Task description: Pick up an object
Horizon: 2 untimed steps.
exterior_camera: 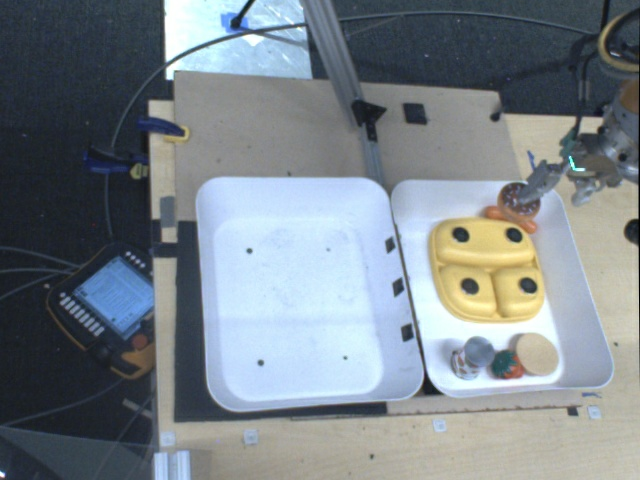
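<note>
At the far right corner of the right bin (590, 313) you see the gripper (540, 180) reaching in from the right side, low over a small round brownish object (518, 198) that lies on top of some orange pieces (510, 216). One slim finger points down toward this round object and seems to touch it or nearly touch it, but I cannot tell if the fingers are spread or pressed together, and nothing is clearly seen between them.

You have several candidates in this bin. A big yellow moulded piece (487, 267) with four dark spots fills the middle. Near the front wall lie a small grey and silver object (470, 356), a little red and green thing (506, 365) and a tan disc (537, 353), close beside each other. The left bin (220, 218) stands just beside it on the desk (300, 118).

My judgement is that you are in the approach step, or at the very start of the grasp, and no object is lifted yet. For the next move you need the fingers on both sides of the round object, then a firm closing, then a straight lift. Please be careful: the object sits near the bin wall and on other pieces, so it can slip or roll away.
</note>
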Each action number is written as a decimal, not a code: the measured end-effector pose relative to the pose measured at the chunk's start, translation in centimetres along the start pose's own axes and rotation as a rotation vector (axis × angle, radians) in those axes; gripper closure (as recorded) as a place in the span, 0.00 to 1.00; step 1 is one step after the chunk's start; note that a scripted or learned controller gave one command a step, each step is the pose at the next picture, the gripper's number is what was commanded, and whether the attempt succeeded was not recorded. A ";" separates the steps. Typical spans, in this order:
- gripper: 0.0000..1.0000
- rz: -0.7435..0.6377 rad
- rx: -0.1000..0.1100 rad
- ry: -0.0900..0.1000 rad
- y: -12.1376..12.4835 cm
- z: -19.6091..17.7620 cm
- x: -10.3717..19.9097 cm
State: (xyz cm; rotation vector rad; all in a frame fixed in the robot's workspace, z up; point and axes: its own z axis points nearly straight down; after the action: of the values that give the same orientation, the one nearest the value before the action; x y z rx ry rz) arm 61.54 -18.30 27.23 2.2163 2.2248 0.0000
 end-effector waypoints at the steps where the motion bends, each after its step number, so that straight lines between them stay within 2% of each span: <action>1: 0.00 0.000 -0.002 0.000 0.0 -0.1 0.0; 2: 0.00 0.002 0.003 0.000 -0.8 4.6 -0.2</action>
State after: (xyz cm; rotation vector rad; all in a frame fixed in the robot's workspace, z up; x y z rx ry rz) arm 60.71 -18.46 22.65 2.2205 2.2239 -0.0024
